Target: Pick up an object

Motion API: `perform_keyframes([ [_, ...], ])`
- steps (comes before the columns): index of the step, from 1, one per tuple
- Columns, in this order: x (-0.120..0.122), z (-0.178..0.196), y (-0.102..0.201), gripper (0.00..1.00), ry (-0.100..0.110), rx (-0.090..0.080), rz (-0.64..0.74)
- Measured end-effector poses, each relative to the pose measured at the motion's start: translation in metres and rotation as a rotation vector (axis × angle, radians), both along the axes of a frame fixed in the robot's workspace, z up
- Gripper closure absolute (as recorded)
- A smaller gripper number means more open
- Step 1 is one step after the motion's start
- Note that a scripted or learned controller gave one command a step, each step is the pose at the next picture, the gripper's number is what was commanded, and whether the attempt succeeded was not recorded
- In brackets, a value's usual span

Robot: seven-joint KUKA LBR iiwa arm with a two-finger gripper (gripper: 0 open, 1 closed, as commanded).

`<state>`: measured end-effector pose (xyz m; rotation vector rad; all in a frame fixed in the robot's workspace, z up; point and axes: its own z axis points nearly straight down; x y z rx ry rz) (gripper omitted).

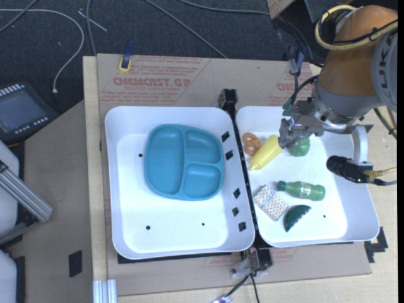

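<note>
The right bin (353,223) holds several small items. A yellow bottle-shaped toy (265,153) lies beside an orange pretzel (250,142) at the bin's far left. A green bottle (302,189), a checked packet (271,202) and a dark green wedge (295,217) lie nearer the front. My gripper (291,136) is down in the bin's far part, right at a round green object (300,147) that it partly hides. Whether that object sits between the fingers is hidden by the gripper body.
The left bin (126,232) carries a blue divided plate (184,161). A black clip divider (235,163) runs between the bins. A black cylinder (344,166) on a cable hangs over the right bin's right side. Cables lie on the dark floor beyond the bench.
</note>
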<state>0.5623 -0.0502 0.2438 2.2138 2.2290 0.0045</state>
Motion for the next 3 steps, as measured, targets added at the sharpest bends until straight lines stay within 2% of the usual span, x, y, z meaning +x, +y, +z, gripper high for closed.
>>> perform_keyframes([
  [2,-0.004,-0.009,0.092,1.00,0.004,0.000,-0.002],
  [3,0.001,-0.021,0.138,1.00,0.003,-0.001,-0.003],
])
